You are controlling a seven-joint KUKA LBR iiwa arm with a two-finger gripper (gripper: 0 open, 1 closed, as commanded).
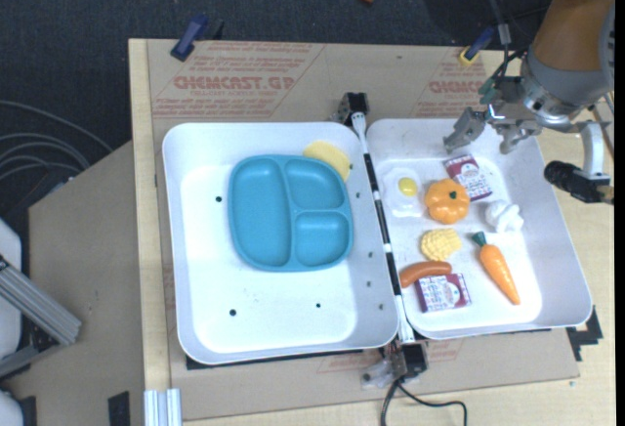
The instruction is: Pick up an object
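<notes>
My gripper (485, 139) hangs over the far edge of the right bin (557, 248), open, with nothing between its fingers (462, 134). Just below it lies a red packet (469, 177). Nearer the front are an orange pumpkin (447, 201), a fried egg (406, 187), a white piece (503, 215), a corn cob (440, 242), a carrot (498, 273), a sausage (426, 271) and a second red packet (443, 292).
The left bin (195, 248) holds a blue divided plate (290, 211) and a yellow piece (329, 157) by its far right corner. Black clips (354, 106) sit where the bins meet. A blue clamp (190, 37) rests on the board's far left corner.
</notes>
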